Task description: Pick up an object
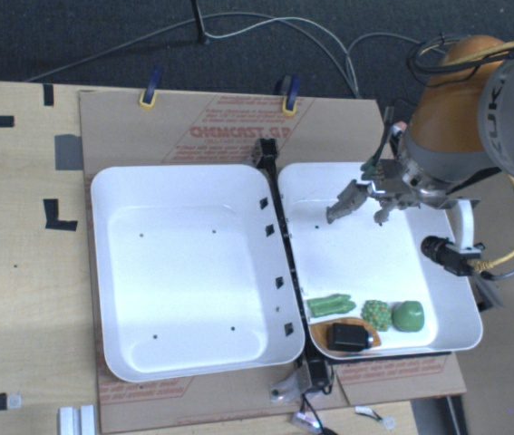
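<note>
My gripper (358, 214) hangs over the upper half of the right bin (438, 284), its two fingers spread apart and open with nothing between them. Along that bin's front edge lie a long green pod (329, 304), a bumpy light-green piece (376, 314), a round green object (408, 316) and a black block (349, 337) resting on an orange-brown item (372, 338). All of them sit well below the gripper in the view, apart from it.
The left bin (116, 243) stands beside the right one, with a black divider strip (277, 243) between them. Both rest on a cardboard sheet (220, 125) held by clamps. Cables run across the dark floor behind.
</note>
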Available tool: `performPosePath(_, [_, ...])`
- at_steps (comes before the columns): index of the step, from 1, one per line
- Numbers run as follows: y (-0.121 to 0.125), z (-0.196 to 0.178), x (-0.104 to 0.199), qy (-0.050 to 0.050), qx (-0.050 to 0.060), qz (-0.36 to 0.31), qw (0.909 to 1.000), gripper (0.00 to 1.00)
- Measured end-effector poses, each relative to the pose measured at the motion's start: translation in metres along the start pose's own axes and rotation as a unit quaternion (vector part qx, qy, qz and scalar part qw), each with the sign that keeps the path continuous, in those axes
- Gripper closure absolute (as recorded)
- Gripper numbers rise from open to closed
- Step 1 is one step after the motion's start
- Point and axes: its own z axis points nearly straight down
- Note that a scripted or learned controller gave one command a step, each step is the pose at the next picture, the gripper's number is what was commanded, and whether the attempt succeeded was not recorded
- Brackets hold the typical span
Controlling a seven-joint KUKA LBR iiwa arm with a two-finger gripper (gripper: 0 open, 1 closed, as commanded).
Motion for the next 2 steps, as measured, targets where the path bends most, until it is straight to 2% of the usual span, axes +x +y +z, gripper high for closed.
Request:
performPosePath(1, [-0.034, 0.000, 0.123, 0.001, 0.000, -0.005, 1.0000, 0.00])
performPosePath(2, [-0.056, -0.004, 0.140, 0.000, 0.000, -0.038, 0.9993, 0.00])
